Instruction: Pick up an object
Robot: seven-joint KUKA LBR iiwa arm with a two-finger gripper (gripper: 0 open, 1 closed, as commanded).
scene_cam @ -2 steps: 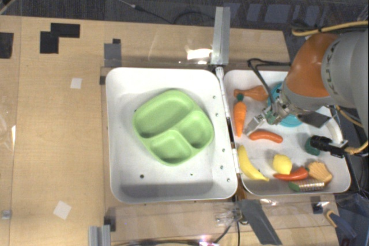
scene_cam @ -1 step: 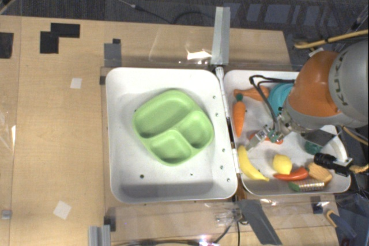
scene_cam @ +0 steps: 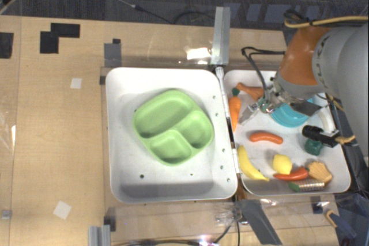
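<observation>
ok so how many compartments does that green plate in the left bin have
3. The green plate has one long section along its upper left, one at the right, and one at the lower middle.

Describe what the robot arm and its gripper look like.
The arm is bulky, rounded and grey, with an orange band above the wrist. Black and yellowish cables loop beside it. The gripper is small, metallic silver, with two slim fingers and a green-tinted spot at its base.

Single fixed cam above the bench [scene_cam: 52, 141], angled down at a slant, mid-range. Left bin [scene_cam: 118, 141] sits near frame centre, right bin [scene_cam: 340, 178] runs toward the right edge. The arm [scene_cam: 337, 63] enters from the right. Dark floor strip along the top.
</observation>
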